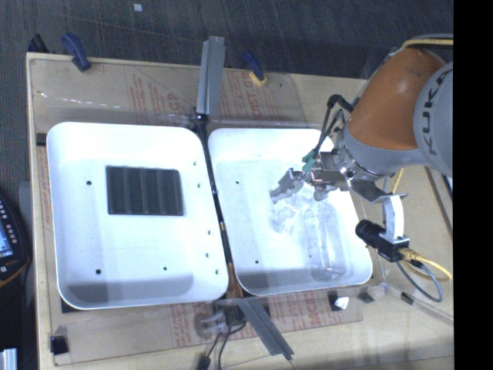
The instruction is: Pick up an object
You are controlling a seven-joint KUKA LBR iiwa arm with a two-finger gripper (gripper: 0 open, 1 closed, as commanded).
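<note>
Two shallow white bins sit side by side on the bench (pixel 115 326), and the right bin (pixel 254 280) serves as the landmark here. The grey arm (pixel 400 110) with its orange band reaches in over that bin's far right corner, and its hand (pixel 296 185) hangs above the bin's middle, a little toward the far side. Whether the hand is open or closed cannot be told. A clear plastic bottle (pixel 325 241) lies on its side inside the right bin, along its right wall, running from just under the hand toward the near right corner. Beside it, toward the bin's centre, lies a small crumpled piece of clear plastic (pixel 283 218), just beneath the hand; whether the hand touches it cannot be told. The left bin (pixel 77 284) touches the right bin along its left edge and holds a dark ribbed rectangular pad (pixel 145 190) lying flat in its middle. Blue clamps (pixel 75 51) grip the bench's far edge, beyond both bins.
</note>
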